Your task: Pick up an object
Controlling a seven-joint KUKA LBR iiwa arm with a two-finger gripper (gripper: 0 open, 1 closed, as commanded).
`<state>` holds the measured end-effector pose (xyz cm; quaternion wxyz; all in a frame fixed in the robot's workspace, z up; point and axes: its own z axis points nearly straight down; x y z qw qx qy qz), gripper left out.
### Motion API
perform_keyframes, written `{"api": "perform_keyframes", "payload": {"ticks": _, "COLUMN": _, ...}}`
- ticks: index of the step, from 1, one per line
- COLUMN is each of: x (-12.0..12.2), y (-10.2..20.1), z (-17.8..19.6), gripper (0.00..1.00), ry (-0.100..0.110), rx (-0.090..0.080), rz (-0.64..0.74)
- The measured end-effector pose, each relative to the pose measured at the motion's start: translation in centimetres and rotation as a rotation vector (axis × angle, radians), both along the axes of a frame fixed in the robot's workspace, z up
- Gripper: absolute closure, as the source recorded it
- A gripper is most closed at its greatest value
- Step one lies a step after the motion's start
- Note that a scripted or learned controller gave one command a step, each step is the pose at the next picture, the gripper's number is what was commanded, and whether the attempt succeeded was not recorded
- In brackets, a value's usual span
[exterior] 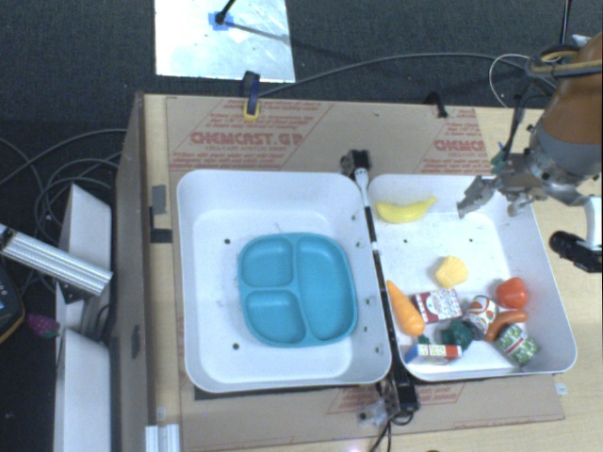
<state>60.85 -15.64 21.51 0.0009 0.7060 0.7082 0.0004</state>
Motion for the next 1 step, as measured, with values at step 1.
{"api": "perform_keyframes", "payload": {"ticks": 1, "x": -2.79, "y": 1.62, "z": -13.07, "gripper": 0.0, "ry": 0.0, "rx": 0.001, "rz": -0.001}}
